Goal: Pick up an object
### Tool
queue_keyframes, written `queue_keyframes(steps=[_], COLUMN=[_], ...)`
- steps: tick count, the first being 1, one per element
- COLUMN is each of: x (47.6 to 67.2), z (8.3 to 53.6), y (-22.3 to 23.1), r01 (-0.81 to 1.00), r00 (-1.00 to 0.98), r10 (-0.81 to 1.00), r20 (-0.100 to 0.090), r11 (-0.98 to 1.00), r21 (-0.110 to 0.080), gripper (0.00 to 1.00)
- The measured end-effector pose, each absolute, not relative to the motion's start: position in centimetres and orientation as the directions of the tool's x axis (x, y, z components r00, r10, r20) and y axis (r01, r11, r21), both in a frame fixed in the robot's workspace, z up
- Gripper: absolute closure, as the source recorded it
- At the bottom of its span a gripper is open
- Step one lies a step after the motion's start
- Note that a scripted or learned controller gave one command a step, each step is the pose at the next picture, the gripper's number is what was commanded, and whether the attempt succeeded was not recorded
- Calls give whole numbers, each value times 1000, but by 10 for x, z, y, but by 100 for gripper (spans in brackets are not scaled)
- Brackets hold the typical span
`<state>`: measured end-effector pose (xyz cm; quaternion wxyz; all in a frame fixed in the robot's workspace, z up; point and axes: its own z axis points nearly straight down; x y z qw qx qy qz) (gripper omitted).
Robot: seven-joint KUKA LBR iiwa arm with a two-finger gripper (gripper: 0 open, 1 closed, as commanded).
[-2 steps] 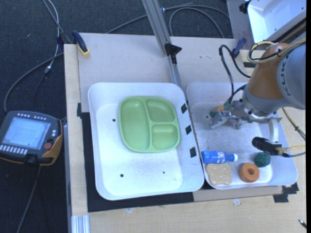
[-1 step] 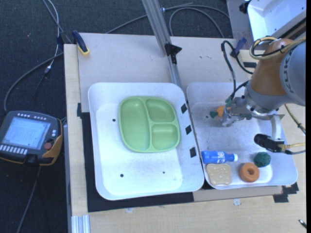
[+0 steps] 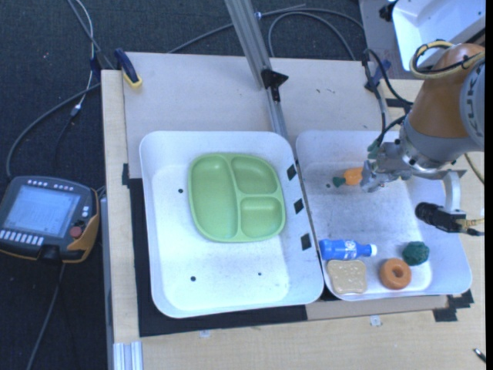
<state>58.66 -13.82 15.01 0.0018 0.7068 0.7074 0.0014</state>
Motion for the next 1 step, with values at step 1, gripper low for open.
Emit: queue_keyframes(steps=[1], x=[594], z=[214], y=[-137], r01=[1000], r00=[-2], r10=[1000], r20=[-2], r11=[2], r21=[9], gripper=[100])
